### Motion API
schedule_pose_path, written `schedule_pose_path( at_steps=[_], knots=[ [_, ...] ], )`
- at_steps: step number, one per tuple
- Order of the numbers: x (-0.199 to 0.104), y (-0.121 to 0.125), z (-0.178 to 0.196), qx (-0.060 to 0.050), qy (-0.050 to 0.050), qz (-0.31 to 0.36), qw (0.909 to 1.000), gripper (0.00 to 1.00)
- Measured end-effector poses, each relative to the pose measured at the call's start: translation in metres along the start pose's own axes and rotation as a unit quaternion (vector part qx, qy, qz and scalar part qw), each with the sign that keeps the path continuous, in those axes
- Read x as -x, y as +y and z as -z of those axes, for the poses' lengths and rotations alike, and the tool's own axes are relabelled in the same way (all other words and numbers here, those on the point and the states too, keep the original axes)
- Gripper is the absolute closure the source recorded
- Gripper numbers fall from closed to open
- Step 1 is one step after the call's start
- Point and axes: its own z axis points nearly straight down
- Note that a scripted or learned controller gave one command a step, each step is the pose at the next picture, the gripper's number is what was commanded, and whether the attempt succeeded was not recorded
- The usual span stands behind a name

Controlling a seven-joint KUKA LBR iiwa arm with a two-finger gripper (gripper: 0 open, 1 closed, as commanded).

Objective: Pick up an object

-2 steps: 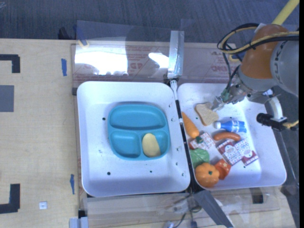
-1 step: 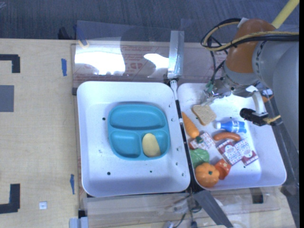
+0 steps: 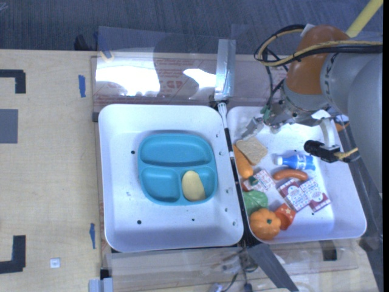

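My gripper [image 3: 260, 123] hangs over the far left corner of the right bin [image 3: 349, 221], just above and behind a tan slice of bread [image 3: 251, 149]. Nothing shows in its grasp. Below the bread lie an orange carrot [image 3: 243, 164], a green vegetable [image 3: 254, 198] and a small orange pumpkin [image 3: 265, 222]. A blue and white bottle [image 3: 295, 160], a reddish sausage [image 3: 290, 175] and red-and-white packets [image 3: 302, 193] lie further right. In the left bin [image 3: 115, 163], a yellow oval object [image 3: 193, 185] rests in the near right compartment of a blue divided tray [image 3: 176, 149].
The grey arm with its orange band [image 3: 313, 62] and looped cables [image 3: 285, 41] covers the far right of the right bin. A black part [image 3: 319, 149] juts over the bottle. A metal divider [image 3: 225, 72] stands behind the bins.
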Motion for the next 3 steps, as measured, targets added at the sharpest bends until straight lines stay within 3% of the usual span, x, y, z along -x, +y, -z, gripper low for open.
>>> schedule_pose_path(
  at_steps=[1, 2, 3],
  knots=[
    [-0.001, -0.052, 0.001, 0.004, -0.005, 0.06, 0.9982, 0.0],
    [-0.021, -0.039, 0.096, -0.001, -0.004, 0.014, 0.9999, 0.0],
    [0.031, -0.093, 0.008, -0.006, -0.002, 0.022, 0.9997, 0.0]
  ],
)
